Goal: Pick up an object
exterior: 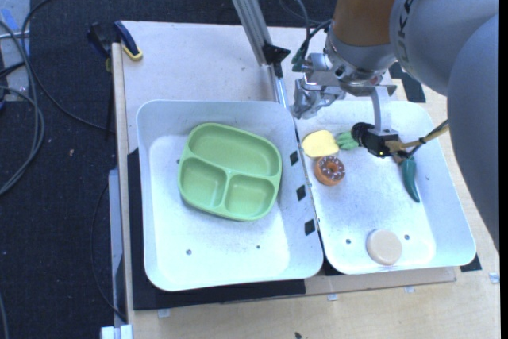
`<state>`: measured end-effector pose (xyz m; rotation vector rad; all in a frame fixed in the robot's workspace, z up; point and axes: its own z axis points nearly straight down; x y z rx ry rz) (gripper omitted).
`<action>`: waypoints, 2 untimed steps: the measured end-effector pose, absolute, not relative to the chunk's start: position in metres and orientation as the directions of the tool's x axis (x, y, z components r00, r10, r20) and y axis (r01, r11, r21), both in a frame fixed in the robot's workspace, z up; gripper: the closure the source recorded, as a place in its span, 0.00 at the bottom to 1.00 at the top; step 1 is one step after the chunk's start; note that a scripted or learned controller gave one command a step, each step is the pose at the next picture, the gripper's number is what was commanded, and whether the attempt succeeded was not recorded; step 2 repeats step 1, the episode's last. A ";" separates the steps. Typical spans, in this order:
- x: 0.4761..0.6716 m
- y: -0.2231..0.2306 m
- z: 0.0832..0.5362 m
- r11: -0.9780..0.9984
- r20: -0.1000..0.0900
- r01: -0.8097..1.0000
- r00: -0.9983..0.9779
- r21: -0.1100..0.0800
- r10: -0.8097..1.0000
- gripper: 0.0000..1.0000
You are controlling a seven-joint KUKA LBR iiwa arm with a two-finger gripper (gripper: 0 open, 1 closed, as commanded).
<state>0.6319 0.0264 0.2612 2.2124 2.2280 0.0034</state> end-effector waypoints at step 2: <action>0.655 0.080 0.242 0.007 0.000 1.000 -0.007 0.002 1.000 1.00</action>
